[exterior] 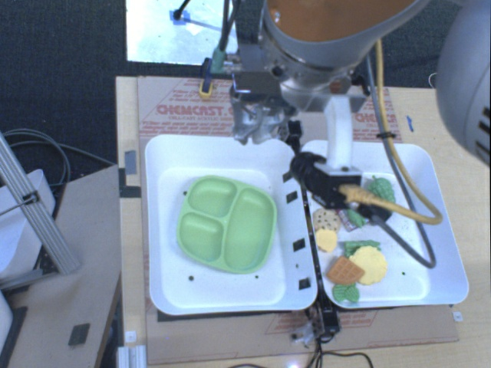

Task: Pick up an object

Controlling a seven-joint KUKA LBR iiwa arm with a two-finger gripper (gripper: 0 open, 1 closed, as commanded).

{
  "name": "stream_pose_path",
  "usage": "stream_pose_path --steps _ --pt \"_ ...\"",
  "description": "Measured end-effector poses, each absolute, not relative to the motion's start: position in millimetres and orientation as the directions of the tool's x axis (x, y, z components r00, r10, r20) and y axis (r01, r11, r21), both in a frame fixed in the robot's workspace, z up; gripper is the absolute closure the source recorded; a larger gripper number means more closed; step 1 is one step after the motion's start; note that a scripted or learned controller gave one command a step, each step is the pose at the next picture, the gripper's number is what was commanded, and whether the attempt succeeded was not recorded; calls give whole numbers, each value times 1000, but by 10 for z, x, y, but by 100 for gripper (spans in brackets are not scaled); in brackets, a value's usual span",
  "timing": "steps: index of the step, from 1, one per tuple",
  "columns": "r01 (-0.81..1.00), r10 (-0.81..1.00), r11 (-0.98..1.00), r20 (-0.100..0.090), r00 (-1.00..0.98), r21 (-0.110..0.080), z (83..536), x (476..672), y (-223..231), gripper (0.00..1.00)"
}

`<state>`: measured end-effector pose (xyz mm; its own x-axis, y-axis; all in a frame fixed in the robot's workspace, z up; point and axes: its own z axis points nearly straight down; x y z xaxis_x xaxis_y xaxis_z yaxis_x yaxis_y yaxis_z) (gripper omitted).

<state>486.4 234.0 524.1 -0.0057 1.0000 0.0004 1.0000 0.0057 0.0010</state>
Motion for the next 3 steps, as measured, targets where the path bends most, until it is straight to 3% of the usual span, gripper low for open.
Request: stream_pose_path --steps 1,2,3 --pt "1000 1000 1 -7 -1 -15 3462 4849 2338 100" --pt "1000 1000 -2 8 2 19 4996 4874 2009 100" --pt "1000 1000 5 -6 -5 -15 3242 4856 2355 100"
